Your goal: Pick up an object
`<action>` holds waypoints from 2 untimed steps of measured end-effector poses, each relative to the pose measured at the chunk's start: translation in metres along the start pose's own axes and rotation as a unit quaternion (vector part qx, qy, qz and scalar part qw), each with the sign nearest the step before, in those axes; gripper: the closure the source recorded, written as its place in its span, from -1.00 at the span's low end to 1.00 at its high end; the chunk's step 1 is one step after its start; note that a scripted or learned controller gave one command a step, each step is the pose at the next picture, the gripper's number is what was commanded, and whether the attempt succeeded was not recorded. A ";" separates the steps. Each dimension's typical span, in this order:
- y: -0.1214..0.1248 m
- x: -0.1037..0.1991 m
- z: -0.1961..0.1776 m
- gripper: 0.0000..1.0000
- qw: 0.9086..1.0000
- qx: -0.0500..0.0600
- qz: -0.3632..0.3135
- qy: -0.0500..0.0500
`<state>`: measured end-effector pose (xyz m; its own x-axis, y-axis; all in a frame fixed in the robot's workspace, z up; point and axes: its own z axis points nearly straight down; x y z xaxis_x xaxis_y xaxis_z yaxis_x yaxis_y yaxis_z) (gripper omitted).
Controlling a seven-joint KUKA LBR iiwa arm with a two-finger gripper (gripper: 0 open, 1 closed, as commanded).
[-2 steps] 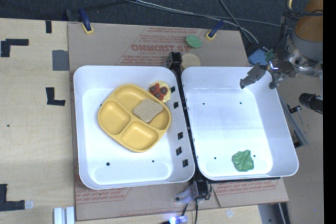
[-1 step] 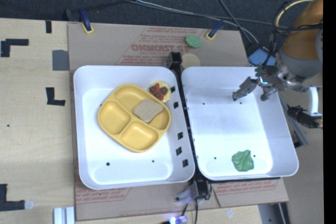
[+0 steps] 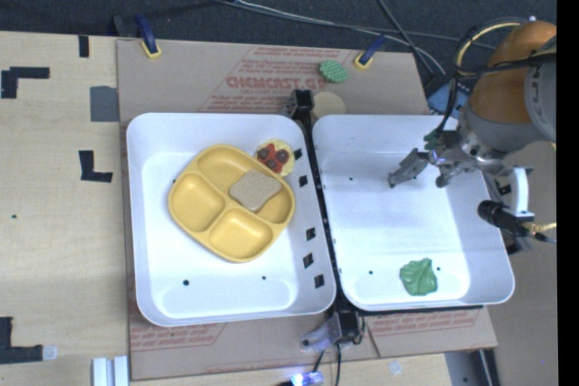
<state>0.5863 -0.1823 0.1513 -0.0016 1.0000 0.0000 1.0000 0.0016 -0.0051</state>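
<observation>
A green leaf-shaped toy (image 3: 419, 276) lies near the front edge of the right bin (image 3: 389, 221). In the left bin (image 3: 163, 285) sits a yellow divided plate (image 3: 213, 208) bearing a tan bread slice (image 3: 254, 189); a red berry cluster (image 3: 274, 156) rests at the plate's far corner. My gripper (image 3: 423, 174) hangs over the far right part of the right bin, well behind the green toy. Its fingers (image 3: 403, 173) are spread apart, open, with nothing between them.
A small green dotted object (image 3: 332, 70) lies on the cardboard behind the bins, beside a pale disc (image 3: 331, 102). Black clips (image 3: 305, 108) join the bins along the middle wall. Cables run across the dark floor at the back.
</observation>
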 end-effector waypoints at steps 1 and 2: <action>0.004 -0.008 0.054 -1.00 1.000 0.000 0.000 0.000; 0.005 -0.008 0.041 1.00 1.000 -0.002 0.000 -0.001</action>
<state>0.5912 -0.1900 0.1105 -0.0022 1.0000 -0.0010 1.0000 0.0022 -0.0020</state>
